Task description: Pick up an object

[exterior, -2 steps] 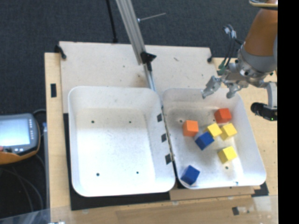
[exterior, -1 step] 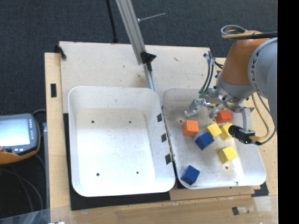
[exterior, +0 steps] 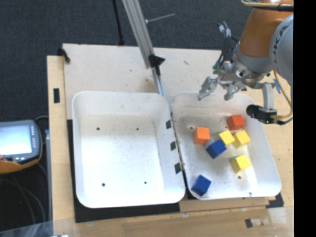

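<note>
End effector (exterior: pixel 216 93) open, fingers spread

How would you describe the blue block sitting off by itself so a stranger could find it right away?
Look in the right bin, the one holding all the blocks. Go to its near left corner by the divider: the blue block lies there alone, while the other blue block touches the yellow and orange cluster.

No text, label, brand or number can be read anywhere; the small screen (exterior: pixel 17 141) at the left is too blurred.
</note>
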Motion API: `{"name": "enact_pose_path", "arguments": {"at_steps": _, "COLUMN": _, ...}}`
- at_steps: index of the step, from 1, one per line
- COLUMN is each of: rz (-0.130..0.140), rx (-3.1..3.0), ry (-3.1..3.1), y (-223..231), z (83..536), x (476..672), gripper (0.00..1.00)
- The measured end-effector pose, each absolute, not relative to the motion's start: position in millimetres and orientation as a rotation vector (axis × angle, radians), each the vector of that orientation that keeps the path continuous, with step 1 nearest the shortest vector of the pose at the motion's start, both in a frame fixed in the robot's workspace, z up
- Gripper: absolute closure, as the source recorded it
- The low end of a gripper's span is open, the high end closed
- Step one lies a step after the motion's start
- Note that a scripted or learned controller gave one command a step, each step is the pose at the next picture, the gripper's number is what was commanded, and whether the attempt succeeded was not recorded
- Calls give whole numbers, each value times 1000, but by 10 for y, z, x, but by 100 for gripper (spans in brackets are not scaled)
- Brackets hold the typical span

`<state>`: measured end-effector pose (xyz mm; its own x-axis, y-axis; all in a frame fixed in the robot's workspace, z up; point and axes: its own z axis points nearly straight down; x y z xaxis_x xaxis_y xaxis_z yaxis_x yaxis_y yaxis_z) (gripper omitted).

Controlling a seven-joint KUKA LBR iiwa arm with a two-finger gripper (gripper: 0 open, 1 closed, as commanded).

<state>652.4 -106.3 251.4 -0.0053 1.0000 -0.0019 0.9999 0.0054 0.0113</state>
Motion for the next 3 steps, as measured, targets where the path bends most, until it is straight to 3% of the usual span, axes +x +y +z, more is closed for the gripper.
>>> {"name": "enact_pose_path", "arguments": {"at_steps": 1, "rz": -10, "rx": 2227, "ry": 2223, "y": -1269, "z": 1556, "x": 6231, "gripper": 0}}
{"name": "enact_pose_path", "arguments": {"at_steps": 2, "rz": 1, "rx": 2222, "ry": 2219, "y": -1256, "z": 1608, "x": 6259, "gripper": 0}}
{"name": "enact_pose_path", "arguments": {"at_steps": 3, "rz": -2, "rx": 2223, "ry": 2217, "y": -1074, "z": 944, "x": 6024, "gripper": 0}}
